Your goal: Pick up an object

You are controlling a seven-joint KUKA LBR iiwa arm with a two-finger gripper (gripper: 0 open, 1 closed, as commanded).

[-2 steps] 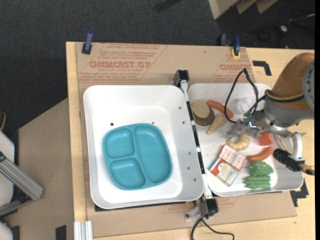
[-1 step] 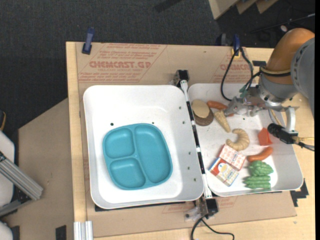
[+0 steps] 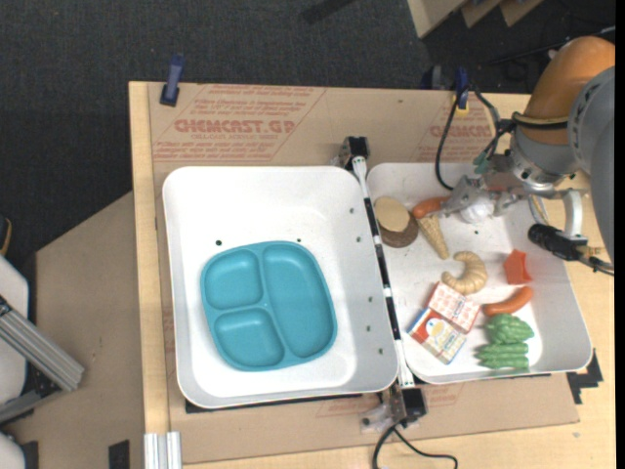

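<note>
The right bin (image 3: pixel 576 345) holds several toy foods. Among them are a brown round piece (image 3: pixel 395 221), a small orange piece (image 3: pixel 427 207), a tan cone (image 3: pixel 435 234), a croissant (image 3: pixel 467 272), a red chunk (image 3: pixel 517 266), an orange-red sausage (image 3: pixel 508 301), green vegetables (image 3: pixel 507 341) and a red-and-white carton (image 3: pixel 444 322). My gripper (image 3: pixel 467 204) hangs low over the far part of this bin, just right of the orange piece and above the cone. Its tip is blurred against the white floor.
In the left bin (image 3: pixel 195 203) lies a blue divided plate (image 3: pixel 269 304). A black hinge strip (image 3: pixel 379 262) runs between the bins. The arm's wrist and cables (image 3: pixel 532 169) cover the right bin's far right corner. Cardboard (image 3: pixel 234 120) surrounds the bins.
</note>
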